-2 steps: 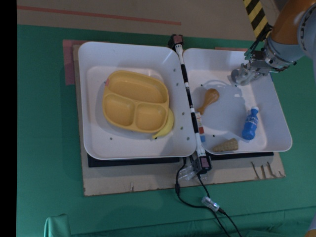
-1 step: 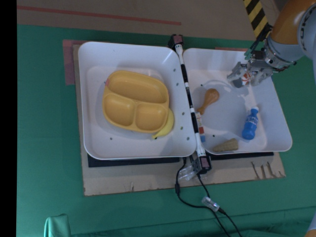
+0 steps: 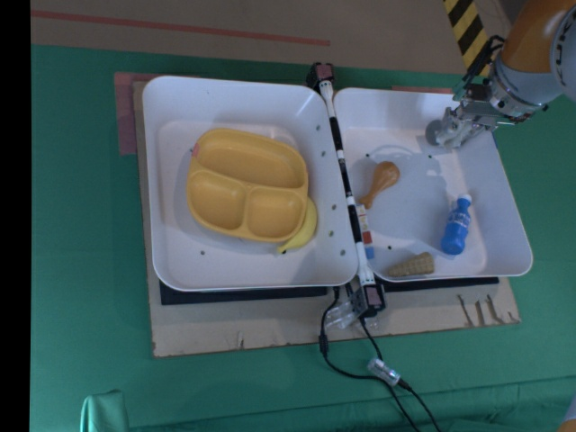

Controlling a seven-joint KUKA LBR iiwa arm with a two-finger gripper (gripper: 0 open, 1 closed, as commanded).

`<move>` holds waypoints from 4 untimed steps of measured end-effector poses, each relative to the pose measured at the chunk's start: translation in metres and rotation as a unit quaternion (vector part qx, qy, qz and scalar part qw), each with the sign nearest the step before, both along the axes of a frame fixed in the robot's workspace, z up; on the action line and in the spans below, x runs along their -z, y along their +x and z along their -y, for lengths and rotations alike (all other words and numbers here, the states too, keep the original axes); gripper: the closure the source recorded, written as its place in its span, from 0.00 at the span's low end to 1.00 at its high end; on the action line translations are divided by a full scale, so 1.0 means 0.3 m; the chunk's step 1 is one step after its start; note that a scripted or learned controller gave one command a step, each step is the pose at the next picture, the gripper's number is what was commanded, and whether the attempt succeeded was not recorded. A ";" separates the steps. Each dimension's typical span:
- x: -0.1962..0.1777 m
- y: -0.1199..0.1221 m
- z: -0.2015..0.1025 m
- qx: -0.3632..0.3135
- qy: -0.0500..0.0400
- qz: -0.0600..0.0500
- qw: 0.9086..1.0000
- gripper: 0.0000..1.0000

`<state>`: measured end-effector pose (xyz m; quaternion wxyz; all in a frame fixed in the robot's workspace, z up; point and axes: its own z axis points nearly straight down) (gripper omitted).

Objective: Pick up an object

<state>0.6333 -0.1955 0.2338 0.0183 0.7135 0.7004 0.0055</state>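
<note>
The grey metal gripper (image 3: 443,133) hangs over the far corner of the right shallow white bin (image 3: 504,232); whether it is open or closed, I cannot tell. Below it lie a brown toy drumstick (image 3: 382,181), a small blue plastic bottle (image 3: 457,225) and a tan waffle cone (image 3: 412,265) (all apart from one another). The left white bin (image 3: 171,241) holds a yellow divided plastic tray (image 3: 247,184) touching a yellow banana (image 3: 304,230).

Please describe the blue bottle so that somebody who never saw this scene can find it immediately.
Look in the right white bin, toward its right wall. The blue bottle lies there, white cap pointing away, above the ice cream cone. It is the only blue object.
</note>
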 end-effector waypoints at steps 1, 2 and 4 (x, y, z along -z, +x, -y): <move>0.000 0.000 0.000 0.000 0.000 0.000 1.000 0.00; 0.155 -0.054 -0.020 -0.007 0.004 -0.009 1.000 0.00; -0.337 0.039 -0.209 -0.007 0.006 -0.010 1.000 1.00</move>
